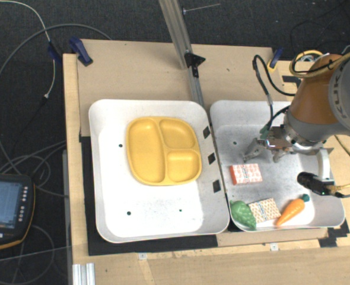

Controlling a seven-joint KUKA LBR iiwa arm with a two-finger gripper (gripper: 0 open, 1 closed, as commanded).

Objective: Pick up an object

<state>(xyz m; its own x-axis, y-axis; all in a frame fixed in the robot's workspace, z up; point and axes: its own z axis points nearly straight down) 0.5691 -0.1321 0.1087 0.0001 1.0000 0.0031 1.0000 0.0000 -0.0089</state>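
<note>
My gripper (265,152) hangs over the middle of the right bin (228,120), fingers spread open and nothing between them. Just below and slightly left of it lies a small red-and-white patterned box (246,173), apart from the fingers. Along the bin's front edge lie a green lumpy object (242,214), a second patterned box (264,209) and an orange toy carrot (290,212). The orange-banded wrist (317,103) comes in from the right above the bin.
A yellow divided plate (163,150) rests in the left bin (110,177). A metal pole (176,22) slants down to the gap between the bins. Cables and a teach pendant (3,205) lie on the floor at left.
</note>
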